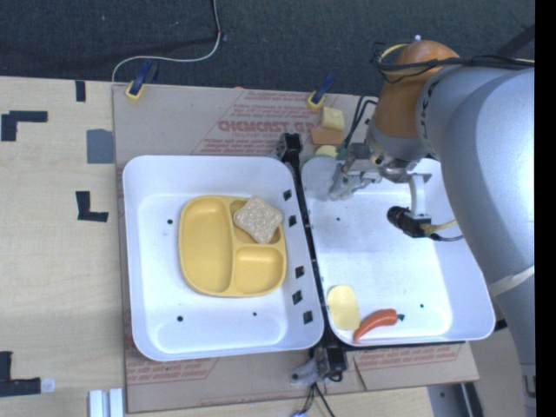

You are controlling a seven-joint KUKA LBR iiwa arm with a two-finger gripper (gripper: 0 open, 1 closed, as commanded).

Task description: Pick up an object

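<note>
The arm (486, 137) comes in from the right and bends over the far left corner of the right bin (452, 259). Its gripper (347, 176) hangs low there, close to the bin's far rim; whether it is wide or narrow cannot be told, and nothing shows in its grasp.

In the right bin's near left corner lie two things. An orange-red sausage (375, 323) lies with its long axis running left to right, its right end raised slightly toward the far side and tipped dark. Touching its left end is a pale yellow oval piece (343, 306), long axis running near to far.

The left bin (148, 259) holds a yellow divided plate (208, 250). A speckled tan block (258, 219) rests tilted on the plate's far right compartment, one corner pointing toward the divider between the bins.

Beyond the bins, on the cardboard sheet (217, 120) that covers the worktop (52, 259), sit small yellow and tan blocks (330, 124). Red printing on the cardboard is upside down and reads partly as "CHEMCAST".
</note>
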